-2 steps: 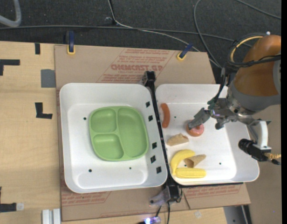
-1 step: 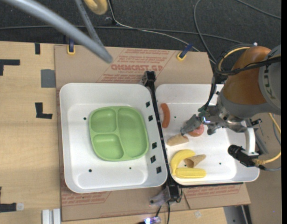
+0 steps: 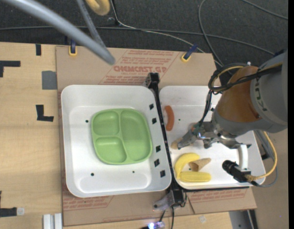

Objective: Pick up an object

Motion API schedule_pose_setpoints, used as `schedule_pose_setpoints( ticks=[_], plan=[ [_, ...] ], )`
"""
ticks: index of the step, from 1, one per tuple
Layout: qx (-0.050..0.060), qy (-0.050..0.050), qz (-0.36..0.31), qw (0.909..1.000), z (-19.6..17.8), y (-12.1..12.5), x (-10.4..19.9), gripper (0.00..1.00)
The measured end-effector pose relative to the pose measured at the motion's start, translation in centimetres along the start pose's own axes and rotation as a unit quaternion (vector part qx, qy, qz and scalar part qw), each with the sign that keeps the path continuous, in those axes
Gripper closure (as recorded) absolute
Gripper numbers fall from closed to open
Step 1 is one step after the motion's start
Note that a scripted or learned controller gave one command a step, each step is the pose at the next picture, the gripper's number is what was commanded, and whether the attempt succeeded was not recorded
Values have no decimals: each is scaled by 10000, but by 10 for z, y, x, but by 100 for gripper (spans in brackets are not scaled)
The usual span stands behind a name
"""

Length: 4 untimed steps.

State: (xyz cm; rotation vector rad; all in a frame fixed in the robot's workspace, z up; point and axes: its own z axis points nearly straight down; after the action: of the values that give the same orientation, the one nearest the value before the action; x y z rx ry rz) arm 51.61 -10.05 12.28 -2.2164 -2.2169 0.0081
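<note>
Banana: the curved yellow plastic banana (image 3: 186,161) lies in the right shallow white bin (image 3: 185,95), near its front wall. You should expect a toy: light, stiff, smooth-skinned, likely to slide or roll under a glancing touch. Take it across the middle of the curve, where it looks narrowest.

Yellow block: a short yellow bar-shaped piece (image 3: 194,177) lies just in front of the banana, touching or nearly touching it; you cannot tell which. Probably light and rigid; its long flat sides look like the easier hold.

Cone: a small tan cone-shaped piece (image 3: 200,164) rests between the banana's curve and the yellow block. It tapers, so you may find it squirts out of a squeeze.

Sausage: a slim orange-red toy sausage (image 3: 169,117) lies well apart from the others, close to the divider wall. It stands free, though the wall crowds one side.

Pincer: the pincer (image 3: 183,141) hangs low over the right bin, between the sausage and the banana. Its fingers look apart, with nothing between them.

Left bin: a light green divided plastic plate (image 3: 121,136) sits in the left shallow white bin (image 3: 75,99).

Desk: both bins rest on brown cardboard (image 3: 137,66).
</note>
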Motion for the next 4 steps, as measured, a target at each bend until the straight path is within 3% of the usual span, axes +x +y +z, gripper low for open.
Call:
schedule_pose_setpoints(
  ticks=[1, 2, 4],
  plan=[
    [-35, -10, -3, 10000, 40, 0, 0, 0],
    [-47, -13, -2, 10000, 27, 1, 0, 100],
    [-61, -12, -4, 10000, -81, 6, -1, 100]
  ],
)
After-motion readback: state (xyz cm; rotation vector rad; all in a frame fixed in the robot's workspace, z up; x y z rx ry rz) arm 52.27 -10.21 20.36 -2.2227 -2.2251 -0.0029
